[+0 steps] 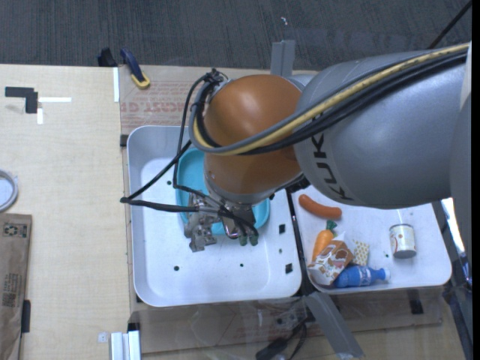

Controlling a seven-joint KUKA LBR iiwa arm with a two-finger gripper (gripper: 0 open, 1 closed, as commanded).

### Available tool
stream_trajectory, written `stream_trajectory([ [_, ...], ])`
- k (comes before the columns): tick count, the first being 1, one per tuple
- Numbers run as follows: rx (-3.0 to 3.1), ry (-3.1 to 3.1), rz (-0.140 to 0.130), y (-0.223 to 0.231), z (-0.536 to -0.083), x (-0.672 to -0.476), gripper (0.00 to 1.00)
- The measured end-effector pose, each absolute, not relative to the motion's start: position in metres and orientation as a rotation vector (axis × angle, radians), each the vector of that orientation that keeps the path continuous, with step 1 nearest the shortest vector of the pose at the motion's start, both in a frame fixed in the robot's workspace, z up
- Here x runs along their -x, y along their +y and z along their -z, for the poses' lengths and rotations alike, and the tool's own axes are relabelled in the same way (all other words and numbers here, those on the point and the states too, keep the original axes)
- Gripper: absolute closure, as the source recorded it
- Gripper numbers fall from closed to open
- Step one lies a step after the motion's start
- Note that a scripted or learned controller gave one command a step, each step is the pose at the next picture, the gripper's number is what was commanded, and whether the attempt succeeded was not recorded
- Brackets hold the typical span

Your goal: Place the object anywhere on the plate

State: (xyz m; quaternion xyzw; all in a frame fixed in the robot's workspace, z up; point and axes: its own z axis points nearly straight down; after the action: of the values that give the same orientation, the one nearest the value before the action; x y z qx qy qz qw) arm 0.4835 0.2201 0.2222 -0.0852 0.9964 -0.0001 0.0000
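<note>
The gripper (214, 231) hangs over the left bin (150, 276), at the plate's (187, 175) 6 o'clock edge. One cannot tell its state. The hotdog (319, 207) lies in the right bin (431, 272).

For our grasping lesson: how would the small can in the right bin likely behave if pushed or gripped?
The small can looks rigid and lies on its side, so it would probably roll when nudged. Its smooth round wall might slip between fingers. It seems light, judging by its size beside the carrot.

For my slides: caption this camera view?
KUKA arm's gripper hovers over blue plate in left bin.
</note>
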Motion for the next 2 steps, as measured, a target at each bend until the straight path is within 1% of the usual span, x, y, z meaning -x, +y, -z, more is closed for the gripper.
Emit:
stream_trajectory([
  [1,-0.119,3.137,-0.001,0.229,-0.298,-0.487,1.0],
  [2,0.214,3.135,0.0,0.216,-0.231,-0.478,1.0],
])
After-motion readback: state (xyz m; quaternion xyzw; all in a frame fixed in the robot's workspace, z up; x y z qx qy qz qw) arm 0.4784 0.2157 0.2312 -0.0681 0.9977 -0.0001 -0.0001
